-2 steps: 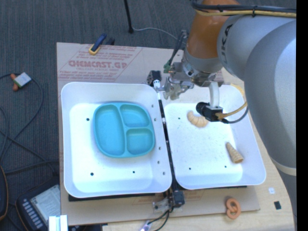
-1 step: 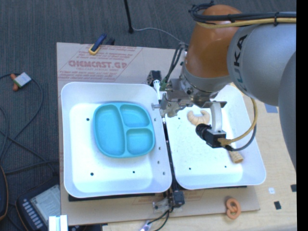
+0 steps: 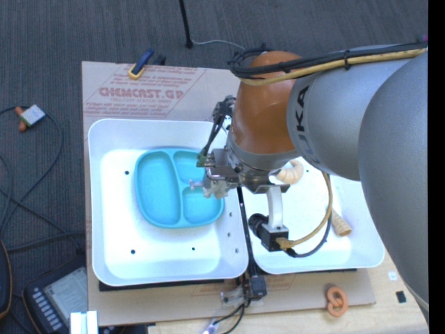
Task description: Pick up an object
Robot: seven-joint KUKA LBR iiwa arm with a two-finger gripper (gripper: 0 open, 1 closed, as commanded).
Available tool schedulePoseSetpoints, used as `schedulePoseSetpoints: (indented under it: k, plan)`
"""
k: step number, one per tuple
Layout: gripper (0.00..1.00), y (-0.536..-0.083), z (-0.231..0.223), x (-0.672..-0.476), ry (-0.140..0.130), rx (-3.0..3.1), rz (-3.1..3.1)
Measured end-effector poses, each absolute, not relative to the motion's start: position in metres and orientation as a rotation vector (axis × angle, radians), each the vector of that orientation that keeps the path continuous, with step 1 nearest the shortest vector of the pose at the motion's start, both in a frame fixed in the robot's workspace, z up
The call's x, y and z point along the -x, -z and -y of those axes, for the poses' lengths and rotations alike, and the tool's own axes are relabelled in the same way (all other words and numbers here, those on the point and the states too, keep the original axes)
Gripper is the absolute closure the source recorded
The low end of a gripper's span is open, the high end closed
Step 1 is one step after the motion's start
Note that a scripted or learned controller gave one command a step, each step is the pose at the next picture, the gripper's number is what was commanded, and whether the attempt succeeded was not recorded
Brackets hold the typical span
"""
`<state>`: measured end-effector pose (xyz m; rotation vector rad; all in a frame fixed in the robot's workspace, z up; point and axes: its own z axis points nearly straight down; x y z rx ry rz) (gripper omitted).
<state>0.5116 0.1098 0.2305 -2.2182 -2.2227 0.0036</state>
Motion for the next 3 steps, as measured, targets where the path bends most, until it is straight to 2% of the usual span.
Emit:
schedulePoseSetpoints:
  k: [1,2,3]
  plan:
    - [1.00,-0.184,-0.024,-0.512,-0.004,2.223,2.219]
    - [1.00,-0.184,0.059,-0.491,-0.003,2.224,2.219]
    - [1.00,-0.184,0.012,-0.505,-0.002,2.219,2.222]
